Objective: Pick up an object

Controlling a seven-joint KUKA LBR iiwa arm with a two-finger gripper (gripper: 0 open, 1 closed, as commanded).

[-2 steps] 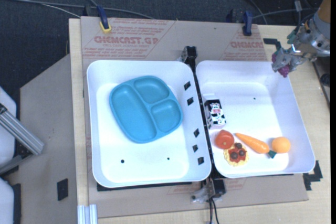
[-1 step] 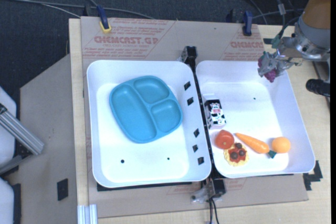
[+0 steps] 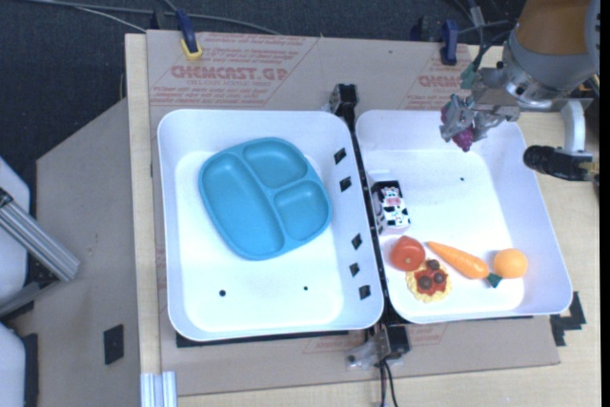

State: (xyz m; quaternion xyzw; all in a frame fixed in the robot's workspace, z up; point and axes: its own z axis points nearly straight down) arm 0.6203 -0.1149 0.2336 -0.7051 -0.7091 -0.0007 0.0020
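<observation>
A small purple object (image 3: 464, 140) sits pinched between the fingers of the end effector (image 3: 460, 134), held above the right bin's (image 3: 543, 205) far corner — it looks light and stiff, gripped across its middle. Well apart, near the front wall, lie a carrot (image 3: 457, 258), an orange (image 3: 510, 263), a tomato (image 3: 408, 253) and a cow-patterned box (image 3: 391, 208) — none obstructing.
</observation>
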